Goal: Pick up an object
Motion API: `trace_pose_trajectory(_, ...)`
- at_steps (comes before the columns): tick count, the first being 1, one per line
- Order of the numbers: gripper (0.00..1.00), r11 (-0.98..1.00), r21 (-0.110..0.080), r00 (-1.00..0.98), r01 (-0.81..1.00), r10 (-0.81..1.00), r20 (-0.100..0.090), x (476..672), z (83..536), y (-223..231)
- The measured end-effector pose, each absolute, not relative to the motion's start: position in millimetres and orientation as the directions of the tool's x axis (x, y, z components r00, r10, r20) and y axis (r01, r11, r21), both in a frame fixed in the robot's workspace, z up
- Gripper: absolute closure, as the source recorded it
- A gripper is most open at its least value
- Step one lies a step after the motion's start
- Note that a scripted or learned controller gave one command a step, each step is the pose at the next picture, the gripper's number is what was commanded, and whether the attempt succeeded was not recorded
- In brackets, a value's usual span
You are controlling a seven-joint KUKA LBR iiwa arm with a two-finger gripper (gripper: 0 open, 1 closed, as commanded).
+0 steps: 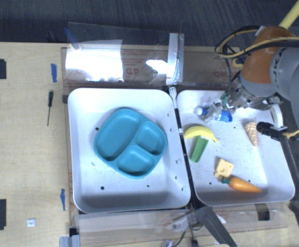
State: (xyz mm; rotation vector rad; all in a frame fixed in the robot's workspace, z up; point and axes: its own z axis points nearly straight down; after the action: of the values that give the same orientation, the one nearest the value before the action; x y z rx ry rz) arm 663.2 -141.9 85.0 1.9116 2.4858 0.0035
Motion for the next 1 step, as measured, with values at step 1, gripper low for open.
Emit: trace_pose_trajectory(1,0.0,0.212,0.002,-0.212,0.977,0.977,-0.002,615.2,85.6,-199.6)
